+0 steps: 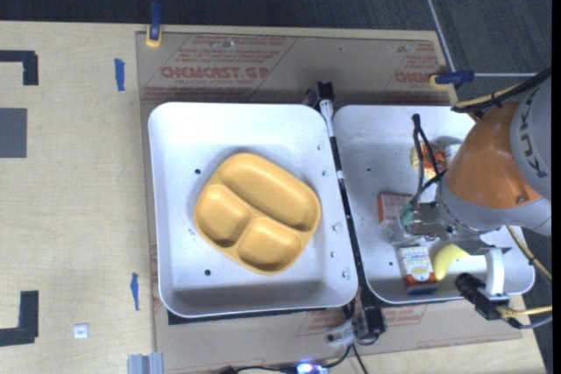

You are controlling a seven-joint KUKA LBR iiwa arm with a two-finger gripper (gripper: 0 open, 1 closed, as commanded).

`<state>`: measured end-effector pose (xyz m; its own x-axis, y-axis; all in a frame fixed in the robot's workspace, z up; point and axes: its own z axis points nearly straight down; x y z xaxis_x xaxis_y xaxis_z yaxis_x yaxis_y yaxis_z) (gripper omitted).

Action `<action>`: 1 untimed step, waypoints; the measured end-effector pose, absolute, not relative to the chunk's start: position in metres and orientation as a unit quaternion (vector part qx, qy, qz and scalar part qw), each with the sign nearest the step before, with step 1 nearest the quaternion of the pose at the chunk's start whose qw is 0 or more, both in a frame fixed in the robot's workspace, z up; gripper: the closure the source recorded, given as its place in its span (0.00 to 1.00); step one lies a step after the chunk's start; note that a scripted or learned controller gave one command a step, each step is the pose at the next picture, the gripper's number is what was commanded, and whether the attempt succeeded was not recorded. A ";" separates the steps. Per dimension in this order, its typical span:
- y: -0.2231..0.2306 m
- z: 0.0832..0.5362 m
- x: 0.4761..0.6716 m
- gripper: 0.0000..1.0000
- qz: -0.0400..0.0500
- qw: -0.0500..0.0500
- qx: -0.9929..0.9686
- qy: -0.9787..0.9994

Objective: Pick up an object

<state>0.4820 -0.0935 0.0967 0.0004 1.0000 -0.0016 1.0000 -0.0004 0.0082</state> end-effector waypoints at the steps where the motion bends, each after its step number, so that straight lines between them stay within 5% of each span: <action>1: -0.093 0.097 0.482 0.00 0.002 0.003 0.707 0.707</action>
